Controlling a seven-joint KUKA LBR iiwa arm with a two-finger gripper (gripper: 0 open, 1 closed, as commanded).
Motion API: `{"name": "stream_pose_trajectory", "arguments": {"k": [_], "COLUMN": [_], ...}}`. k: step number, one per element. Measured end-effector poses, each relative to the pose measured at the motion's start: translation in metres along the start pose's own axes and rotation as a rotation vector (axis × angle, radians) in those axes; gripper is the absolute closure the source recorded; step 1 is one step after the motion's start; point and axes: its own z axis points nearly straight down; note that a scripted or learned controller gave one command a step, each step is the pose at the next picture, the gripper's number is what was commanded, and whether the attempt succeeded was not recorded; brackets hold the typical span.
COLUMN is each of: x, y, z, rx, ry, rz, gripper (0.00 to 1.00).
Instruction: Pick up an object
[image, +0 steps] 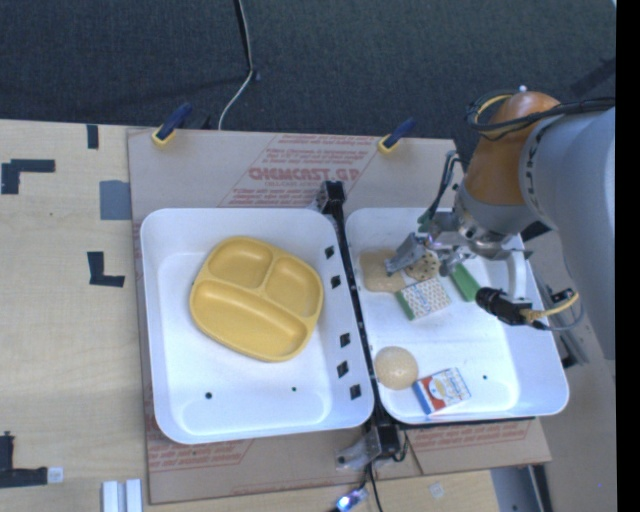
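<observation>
- Hanging over the far part of the right bin (540, 390), the gripper (412, 257) sits low above a flat tan piece (378, 272); whether it is open, closed or gripping anything cannot be told.
- Just beside it lie one green-edged patterned card (425, 298), long axis slanting from near-left to far-right, and one small green block (463, 282), long axis running near to far.
- Nearer the camera rest one tan ball (396, 367) and one red, white and blue packet (442, 389), its long axis tilted up toward the right.
- One yellow divided tray (257, 297) lies in the left bin (180, 400), long axis diagonal.
</observation>
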Motion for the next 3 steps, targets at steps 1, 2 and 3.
{"name": "stream_pose_trajectory", "arguments": {"k": [1, 2, 3], "x": [-0.002, -0.001, 0.008], "y": [0.003, 0.005, 0.011], "z": [0.04, 0.026, -0.022], "rx": [-0.012, -0.021, -0.008], "ry": [-0.006, -0.005, 0.001], "rz": [0.001, -0.001, 0.0], "gripper": [0.0, 1.0, 1.0]}}
